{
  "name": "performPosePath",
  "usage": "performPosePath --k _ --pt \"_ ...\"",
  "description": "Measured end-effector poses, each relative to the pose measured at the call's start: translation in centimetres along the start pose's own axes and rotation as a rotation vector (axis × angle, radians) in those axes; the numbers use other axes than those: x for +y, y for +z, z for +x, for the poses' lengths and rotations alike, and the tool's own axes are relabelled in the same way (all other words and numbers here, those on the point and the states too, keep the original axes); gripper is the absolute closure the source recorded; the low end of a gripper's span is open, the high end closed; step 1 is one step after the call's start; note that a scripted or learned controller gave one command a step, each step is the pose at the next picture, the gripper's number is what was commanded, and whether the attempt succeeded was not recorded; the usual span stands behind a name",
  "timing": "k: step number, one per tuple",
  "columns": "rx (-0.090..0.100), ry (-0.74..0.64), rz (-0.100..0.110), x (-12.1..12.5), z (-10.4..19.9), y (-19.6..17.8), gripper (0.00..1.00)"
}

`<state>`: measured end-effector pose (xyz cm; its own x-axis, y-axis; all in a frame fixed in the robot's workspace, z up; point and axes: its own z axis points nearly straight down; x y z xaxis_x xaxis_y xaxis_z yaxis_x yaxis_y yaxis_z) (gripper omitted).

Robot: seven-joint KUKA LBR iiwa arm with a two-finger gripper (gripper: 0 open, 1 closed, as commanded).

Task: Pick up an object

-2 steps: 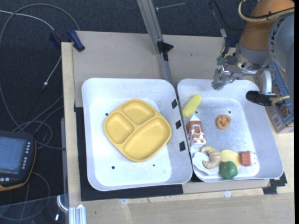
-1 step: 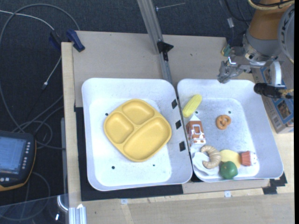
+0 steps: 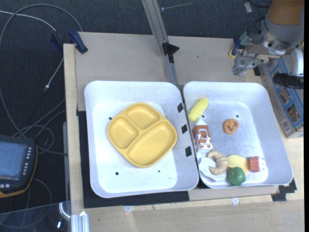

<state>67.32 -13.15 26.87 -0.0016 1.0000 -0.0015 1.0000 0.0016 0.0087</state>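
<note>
The end effector [image 3: 245, 62] is held beyond the right bin [image 3: 270, 105], clear of its contents. Its state cannot be told. Nothing has yet been picked.

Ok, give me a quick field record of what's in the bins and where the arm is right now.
left bin: yellow divided plate
right bin: corn cob, pretzel, small carton, croissant, lemon, green ball, orange-red piece
cluster: near front edge, on a small white plate
pincer: above bench, beyond right bin's far corner
held: nothing seen
</note>
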Motion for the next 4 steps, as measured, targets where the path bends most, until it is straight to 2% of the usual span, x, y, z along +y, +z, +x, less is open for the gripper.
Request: performPosePath --k 1,2,3,4 --pt "0.004 -0.005 0.010 -0.9 5.5 -0.3 1.00" --pt "0.004 -0.004 0.013 -2.0 10.4 1.5 1.00" --pt "0.004 -0.005 0.013 -2.1 15.5 3.3 1.00" --pt "0.005 -0.005 0.007 -2.3 21.1 2.4 1.00"
